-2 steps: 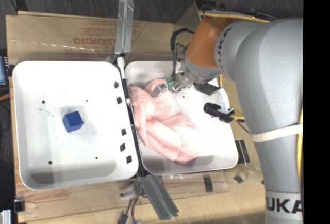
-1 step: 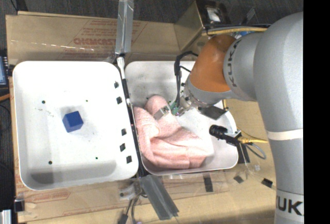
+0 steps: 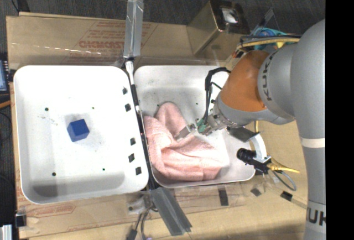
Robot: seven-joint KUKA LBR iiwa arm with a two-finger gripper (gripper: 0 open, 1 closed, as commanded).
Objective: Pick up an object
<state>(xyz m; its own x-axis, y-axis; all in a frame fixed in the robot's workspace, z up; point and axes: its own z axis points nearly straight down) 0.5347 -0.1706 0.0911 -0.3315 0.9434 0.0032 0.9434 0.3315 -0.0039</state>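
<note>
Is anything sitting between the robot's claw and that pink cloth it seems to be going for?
Nothing visible does. The end effector is right at the crumpled pink cloth in the right white bin. The small blue cube sits apart in the left white bin.

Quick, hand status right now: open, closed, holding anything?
Hand: down on the pink cloth in the right bin; open or closed cannot be told.

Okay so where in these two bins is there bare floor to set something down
The left bin has bare floor all around the blue cube, widest between the cube and the divider. In the right bin, a bare strip lies along the far wall above the pink cloth. Its near half is crowded by the cloth and the tool.
</note>
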